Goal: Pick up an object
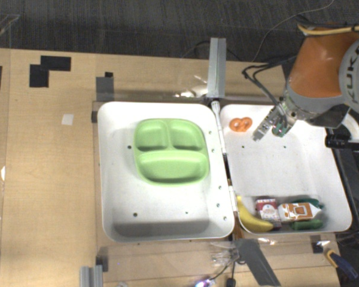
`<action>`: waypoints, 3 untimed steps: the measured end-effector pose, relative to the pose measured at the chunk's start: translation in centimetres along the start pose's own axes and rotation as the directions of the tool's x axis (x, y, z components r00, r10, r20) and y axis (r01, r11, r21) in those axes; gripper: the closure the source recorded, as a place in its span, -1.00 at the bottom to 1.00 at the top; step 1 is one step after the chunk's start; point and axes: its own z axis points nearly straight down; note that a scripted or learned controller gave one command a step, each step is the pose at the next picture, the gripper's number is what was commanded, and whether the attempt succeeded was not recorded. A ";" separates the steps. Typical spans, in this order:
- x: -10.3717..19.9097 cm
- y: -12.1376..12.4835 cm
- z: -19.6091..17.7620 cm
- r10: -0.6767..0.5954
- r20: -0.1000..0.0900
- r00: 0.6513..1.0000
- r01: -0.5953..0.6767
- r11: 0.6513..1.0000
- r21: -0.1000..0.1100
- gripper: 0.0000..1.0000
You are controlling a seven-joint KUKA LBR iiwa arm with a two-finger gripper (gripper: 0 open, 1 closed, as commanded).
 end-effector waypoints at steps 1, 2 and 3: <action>-2.1 1.9 -1.5 0.273 0.000 0.962 -0.273 0.962 0.001 1.00; 3.3 -2.9 0.2 0.317 -0.003 0.949 -0.317 0.949 0.004 1.00; -4.0 -9.9 -3.7 0.528 0.001 0.849 -0.528 0.849 0.004 1.00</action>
